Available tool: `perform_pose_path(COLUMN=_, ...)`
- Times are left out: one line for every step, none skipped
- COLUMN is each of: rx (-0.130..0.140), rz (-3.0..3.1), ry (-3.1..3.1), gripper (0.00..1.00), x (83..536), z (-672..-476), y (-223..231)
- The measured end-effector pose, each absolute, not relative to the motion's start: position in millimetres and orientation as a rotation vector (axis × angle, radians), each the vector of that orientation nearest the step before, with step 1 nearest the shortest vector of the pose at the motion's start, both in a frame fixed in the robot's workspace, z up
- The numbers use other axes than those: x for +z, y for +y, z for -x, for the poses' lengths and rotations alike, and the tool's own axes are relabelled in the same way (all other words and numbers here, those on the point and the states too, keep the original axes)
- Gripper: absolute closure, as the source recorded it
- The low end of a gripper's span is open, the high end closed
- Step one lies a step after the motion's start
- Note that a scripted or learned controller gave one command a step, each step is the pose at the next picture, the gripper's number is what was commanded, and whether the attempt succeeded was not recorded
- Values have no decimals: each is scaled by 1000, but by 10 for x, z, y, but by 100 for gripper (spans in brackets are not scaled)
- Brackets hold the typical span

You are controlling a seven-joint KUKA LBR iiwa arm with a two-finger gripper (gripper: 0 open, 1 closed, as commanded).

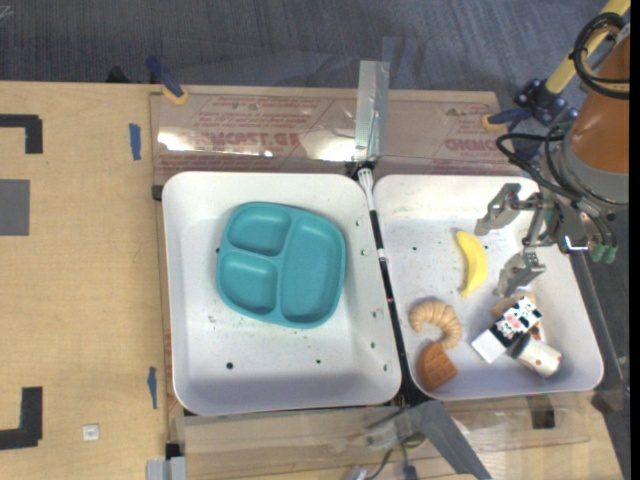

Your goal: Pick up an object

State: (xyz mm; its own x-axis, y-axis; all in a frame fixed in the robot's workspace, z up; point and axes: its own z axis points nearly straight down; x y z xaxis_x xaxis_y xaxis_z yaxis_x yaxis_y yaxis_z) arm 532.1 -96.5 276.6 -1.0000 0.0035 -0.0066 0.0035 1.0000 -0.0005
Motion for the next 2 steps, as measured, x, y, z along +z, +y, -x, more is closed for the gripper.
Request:
perform_pose_path(rx=0, rz=-922, ry=3009, gripper=0, x=1139, z=-5822, y=-913)
perform_pose_path(rx=3, rz=-915, ry=2996, gripper=100, x=1295, z=-5864, y=-910)
